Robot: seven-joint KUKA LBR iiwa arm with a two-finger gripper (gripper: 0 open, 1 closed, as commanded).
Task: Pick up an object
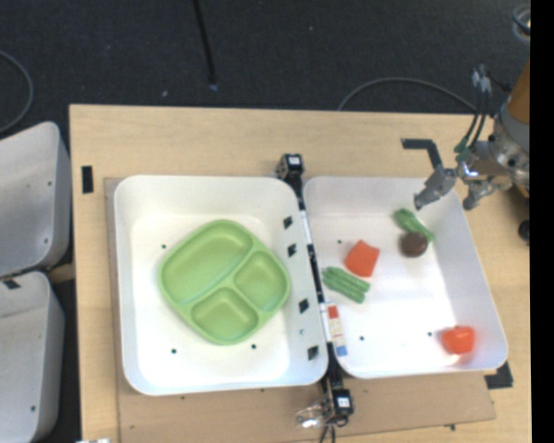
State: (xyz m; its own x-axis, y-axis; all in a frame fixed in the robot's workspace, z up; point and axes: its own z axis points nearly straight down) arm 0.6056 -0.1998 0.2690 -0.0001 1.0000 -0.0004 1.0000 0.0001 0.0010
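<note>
The right bin (pixel 397 363) holds several small items: a green piece (pixel 409 221), a brown round piece (pixel 413 244) just below it, an orange-red block (pixel 361 258), a green pod (pixel 345 284) and a red-orange piece (pixel 458 340) near the front right corner. My gripper (pixel 451 194) hangs over the bin's far right edge, above and to the right of the green piece. It is open, its fingers (pixel 431 192) spread apart with nothing between them.
A green divided plate (pixel 224 281) lies in the left bin (pixel 138 358). A divider strip with black clips (pixel 307 275) separates the two bins. Bare bin floor lies between the block and the red-orange piece.
</note>
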